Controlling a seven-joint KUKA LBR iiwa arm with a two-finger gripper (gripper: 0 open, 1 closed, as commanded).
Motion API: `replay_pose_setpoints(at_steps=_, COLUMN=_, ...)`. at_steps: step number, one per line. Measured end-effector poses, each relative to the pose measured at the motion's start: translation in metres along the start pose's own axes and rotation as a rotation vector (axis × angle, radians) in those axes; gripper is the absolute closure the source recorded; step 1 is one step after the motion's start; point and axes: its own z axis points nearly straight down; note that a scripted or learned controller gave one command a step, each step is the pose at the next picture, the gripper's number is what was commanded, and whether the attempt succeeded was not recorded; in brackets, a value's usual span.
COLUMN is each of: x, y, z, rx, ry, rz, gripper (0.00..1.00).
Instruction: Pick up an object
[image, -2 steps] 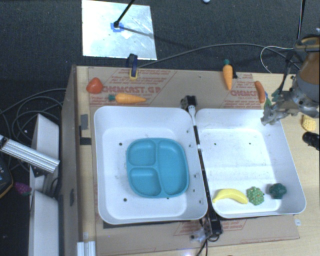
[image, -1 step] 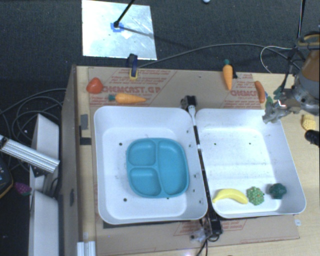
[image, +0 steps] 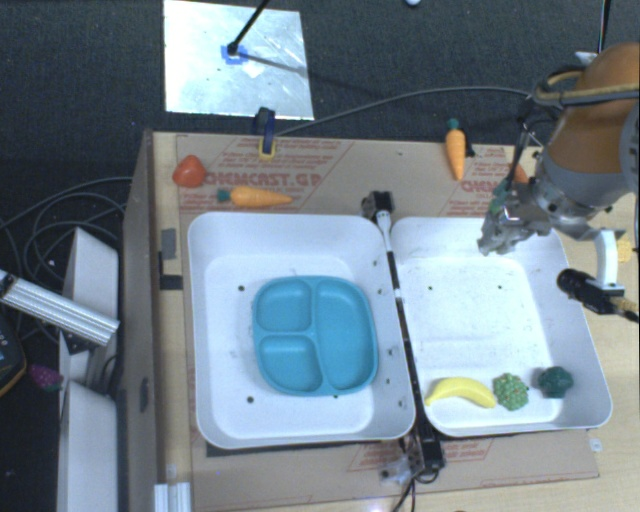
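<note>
While the gripper (image: 497, 238), grip unreadable, is poised over the right bin (image: 470, 300), banana (image: 461, 392), broccoli (image: 511, 391) and a dark green item (image: 555, 380) are clustered at its near edge.

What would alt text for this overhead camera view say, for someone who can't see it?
A robot gripper hovers over the far edge of the right white bin, where a banana, a green broccoli and a dark green toy lie along the near side. The left bin holds a blue divided plate.

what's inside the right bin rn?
Right bin holds a banana, a light green bumpy item and a dark green item along its near edge. The gripper covers part of the far edge.
</note>
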Motion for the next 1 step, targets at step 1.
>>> replay_pose_setpoints(at_steps=1, x=0.0498, y=0.0186, z=0.029, rx=0.001, ry=0.0, rz=0.0, gripper=1.0)
